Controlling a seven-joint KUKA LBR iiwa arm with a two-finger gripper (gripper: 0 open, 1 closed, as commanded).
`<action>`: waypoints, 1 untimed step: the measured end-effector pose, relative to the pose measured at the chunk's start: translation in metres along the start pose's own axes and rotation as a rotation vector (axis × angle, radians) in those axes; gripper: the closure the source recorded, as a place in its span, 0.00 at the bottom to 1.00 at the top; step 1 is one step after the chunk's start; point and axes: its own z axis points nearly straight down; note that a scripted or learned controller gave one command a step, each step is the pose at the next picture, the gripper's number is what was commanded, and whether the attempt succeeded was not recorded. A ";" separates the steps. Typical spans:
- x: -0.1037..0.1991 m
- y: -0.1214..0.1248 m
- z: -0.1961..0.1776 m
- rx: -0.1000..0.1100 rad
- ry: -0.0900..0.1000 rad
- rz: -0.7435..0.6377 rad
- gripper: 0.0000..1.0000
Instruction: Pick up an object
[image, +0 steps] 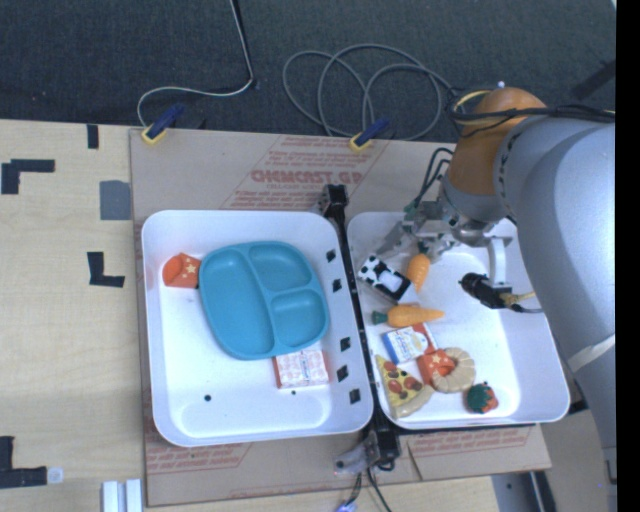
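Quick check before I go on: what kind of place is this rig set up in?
Probably a robotics lab bench set up for pick trials: two white bins side by side on cardboard, toy food such as a carrot, a blue divided plate, loose cables behind.

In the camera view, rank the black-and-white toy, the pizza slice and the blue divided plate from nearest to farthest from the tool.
Measured from the tool, at the top of the right bin:
1. Black-and-white toy, just below-left of it, same bin.
2. Pizza slice, at the near edge of the right bin.
3. Blue divided plate, across the divider in the left bin.
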 end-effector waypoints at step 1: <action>0.000 0.000 -0.010 -0.001 -0.003 -0.002 1.00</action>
